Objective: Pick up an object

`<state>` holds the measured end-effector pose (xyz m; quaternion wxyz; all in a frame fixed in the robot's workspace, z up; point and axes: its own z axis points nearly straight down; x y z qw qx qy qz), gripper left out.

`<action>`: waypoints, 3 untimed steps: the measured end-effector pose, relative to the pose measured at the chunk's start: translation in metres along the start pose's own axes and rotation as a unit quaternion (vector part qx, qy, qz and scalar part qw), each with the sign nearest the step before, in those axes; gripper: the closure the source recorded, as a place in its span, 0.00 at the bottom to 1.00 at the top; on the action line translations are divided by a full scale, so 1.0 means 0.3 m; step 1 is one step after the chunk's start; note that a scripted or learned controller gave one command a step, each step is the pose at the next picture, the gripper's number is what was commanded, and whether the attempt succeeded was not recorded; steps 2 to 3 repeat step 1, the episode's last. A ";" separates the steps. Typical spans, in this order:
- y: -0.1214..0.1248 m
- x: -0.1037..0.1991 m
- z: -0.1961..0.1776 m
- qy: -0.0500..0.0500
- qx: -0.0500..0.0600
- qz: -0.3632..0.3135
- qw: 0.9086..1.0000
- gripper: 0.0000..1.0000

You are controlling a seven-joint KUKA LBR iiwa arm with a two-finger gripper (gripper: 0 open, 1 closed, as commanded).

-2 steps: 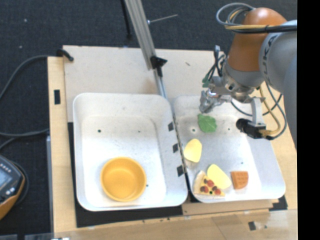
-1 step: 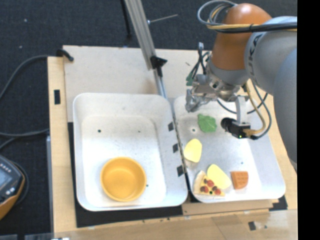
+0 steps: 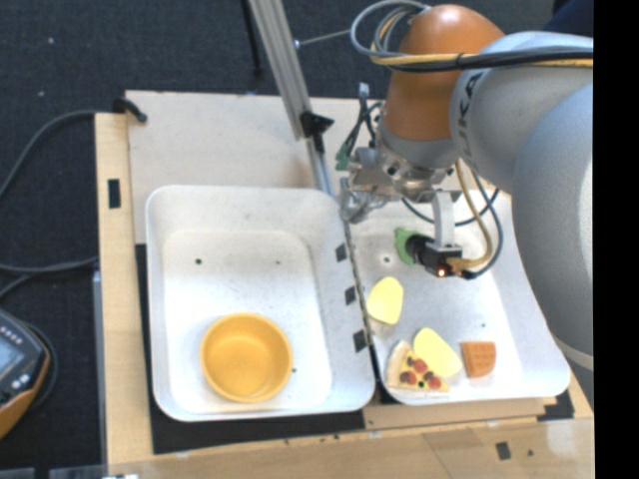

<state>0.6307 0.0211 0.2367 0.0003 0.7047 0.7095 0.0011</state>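
Overhead view of a bench [image 3: 230,138] w/ two shallow white bins side by side. Nearest the camera, the left bin [image 3: 240,257] holds a yellow bowl [image 3: 246,357], upright in its near part, well apart from everything else. In the right bin [image 3: 489,307], toy food clusters along the near edge. A pizza slice [image 3: 414,374] has a yellow wedge [image 3: 436,350] touching or overlapping it, and an orange block [image 3: 478,358] sits just beside. A pale yellow piece [image 3: 385,300] lies farther back, near the wall between the bins, and a green piece [image 3: 404,243] lies farther still.

The items look scattered loose as pick candidates (the task singles none out), so any could be the target. All rest on the bin floors; none is lifted.

Beyond them the gripper [image 3: 351,206] hangs low by the far end of the dividing wall, pointing down. Can't tell if the jaws are wide or narrow. The green piece is nearest it, so prob. the easiest reach. The grey arm [image 3: 529,118], w/ an orange band above the wrist, reaches in from the right and bends downward.
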 end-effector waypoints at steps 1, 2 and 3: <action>-0.015 0.178 -0.038 0.001 0.000 -0.001 1.000 1.00; -0.015 0.178 -0.038 0.001 0.000 -0.001 1.000 1.00; -0.015 0.178 -0.038 0.001 0.000 -0.001 1.000 1.00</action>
